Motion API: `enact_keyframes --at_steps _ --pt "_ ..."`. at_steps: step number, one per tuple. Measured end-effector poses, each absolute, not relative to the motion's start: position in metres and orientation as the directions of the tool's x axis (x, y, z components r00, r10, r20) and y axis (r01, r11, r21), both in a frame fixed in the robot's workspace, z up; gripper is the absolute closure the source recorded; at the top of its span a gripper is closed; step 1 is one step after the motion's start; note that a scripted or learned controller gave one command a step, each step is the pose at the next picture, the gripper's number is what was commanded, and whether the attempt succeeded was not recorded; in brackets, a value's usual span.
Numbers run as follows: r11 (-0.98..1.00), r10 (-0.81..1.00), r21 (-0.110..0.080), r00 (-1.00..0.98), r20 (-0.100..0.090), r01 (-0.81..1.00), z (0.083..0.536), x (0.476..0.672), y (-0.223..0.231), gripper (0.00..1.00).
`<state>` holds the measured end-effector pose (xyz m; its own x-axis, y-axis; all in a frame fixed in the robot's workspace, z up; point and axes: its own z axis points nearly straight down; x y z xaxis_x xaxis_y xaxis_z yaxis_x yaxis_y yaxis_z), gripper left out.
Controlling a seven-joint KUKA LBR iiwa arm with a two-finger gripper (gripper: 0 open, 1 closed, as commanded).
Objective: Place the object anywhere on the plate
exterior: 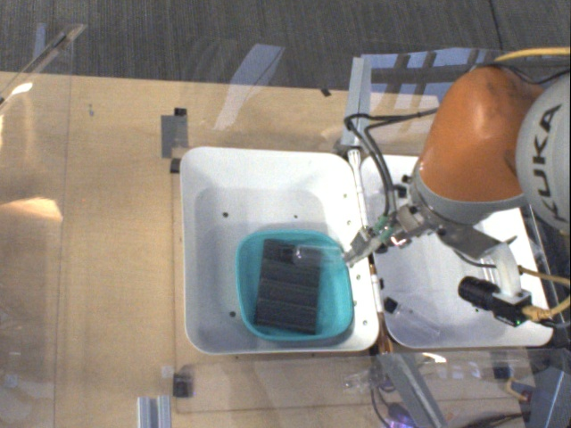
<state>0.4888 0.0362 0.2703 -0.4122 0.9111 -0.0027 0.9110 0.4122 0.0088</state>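
The teal plate (294, 285), a squarish dish with rounded corners, sits in the near right part of the left bin (210, 239), close to that bin's near wall and right wall. On the plate lies the object (288, 285), a dark ribbed rectangular block, lying flat with its long side running from near to far and tilted slightly; it covers most of the plate's middle and rests wholly inside the plate's rim.

Just past the plate's far right corner, over the left bin's right wall, the tip of the gripper (357, 248) points down and leftward toward the plate. Whether it is open or closed cannot be told, and nothing is seen held in it. Behind it the arm (473, 141), with its broad orange band, hangs over the right bin (437, 319), covering much of its far side. Black cables run from the gripper up toward the far edge of the table (89, 239), whose pale wooden top carries both bins.
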Motion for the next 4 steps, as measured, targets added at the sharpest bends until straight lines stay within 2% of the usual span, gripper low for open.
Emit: enact_keyframes --at_steps 1,2,3,4 --pt "0.415 0.91 0.015 -0.415 -0.005 0.91 0.281 0.491 0.037 1.0" --pt "0.633 0.774 0.005 -0.633 -0.001 0.774 0.19 0.528 0.115 1.0" --pt "0.633 0.774 0.004 -0.633 -0.001 0.774 0.19 0.528 0.115 0.0" --pt "0.532 0.846 0.009 -0.532 -0.004 0.846 0.284 0.493 0.055 0.0"
